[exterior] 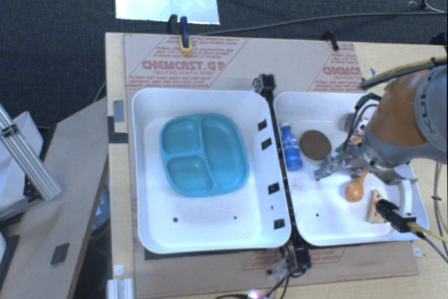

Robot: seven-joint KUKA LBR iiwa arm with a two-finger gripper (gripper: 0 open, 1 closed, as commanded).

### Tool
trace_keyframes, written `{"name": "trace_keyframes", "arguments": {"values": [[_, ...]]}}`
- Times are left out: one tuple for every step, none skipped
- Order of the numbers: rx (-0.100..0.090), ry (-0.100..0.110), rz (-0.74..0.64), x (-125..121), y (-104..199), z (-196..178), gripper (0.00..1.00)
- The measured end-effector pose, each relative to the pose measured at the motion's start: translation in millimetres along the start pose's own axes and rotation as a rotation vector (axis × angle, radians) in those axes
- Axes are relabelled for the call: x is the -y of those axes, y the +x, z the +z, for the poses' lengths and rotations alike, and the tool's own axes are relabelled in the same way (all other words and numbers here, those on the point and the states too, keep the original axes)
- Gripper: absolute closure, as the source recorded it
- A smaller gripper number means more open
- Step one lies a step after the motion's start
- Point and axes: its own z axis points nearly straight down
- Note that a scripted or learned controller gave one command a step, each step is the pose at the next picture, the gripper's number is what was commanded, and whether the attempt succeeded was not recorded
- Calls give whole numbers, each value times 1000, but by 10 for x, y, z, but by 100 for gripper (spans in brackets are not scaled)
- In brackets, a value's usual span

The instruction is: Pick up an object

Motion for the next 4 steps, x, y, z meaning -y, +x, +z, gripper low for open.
{"name": "trace_keyframes", "arguments": {"values": [[1,-3,1,-6,2,-14,0],[2,-7,1,-16,1,-124,100],[4,-10,-2,-47,-48,-756,100],[3,-11,-3,-11,-30,-1385,100]]}}
